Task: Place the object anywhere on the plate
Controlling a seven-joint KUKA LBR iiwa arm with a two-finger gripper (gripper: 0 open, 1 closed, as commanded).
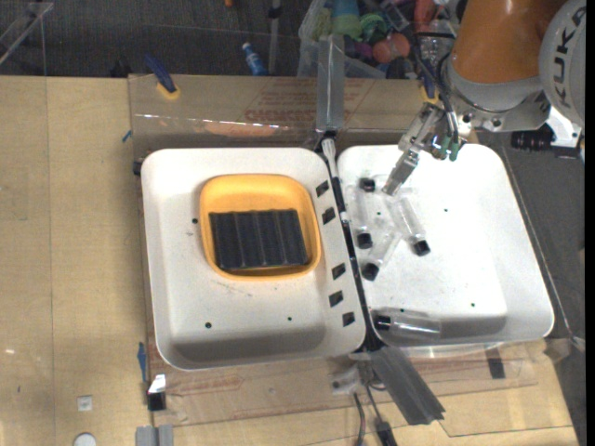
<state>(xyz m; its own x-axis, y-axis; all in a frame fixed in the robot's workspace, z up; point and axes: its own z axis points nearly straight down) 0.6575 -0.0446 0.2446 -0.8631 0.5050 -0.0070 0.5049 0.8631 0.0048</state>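
While the dark ribbed slab (258,238) lies on the orange plate (256,186), the end effector (395,182) has a state I cannot tell

Wooden bench (65,203) — two white bins (177,323) side by side.

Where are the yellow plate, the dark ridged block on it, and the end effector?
Yellow plate (216,196): camera view, its upper-left rim.
Dark ridged block (258,239): camera view, middle of its top.
End effector (395,180): camera view, its fingertips, over the right bin.
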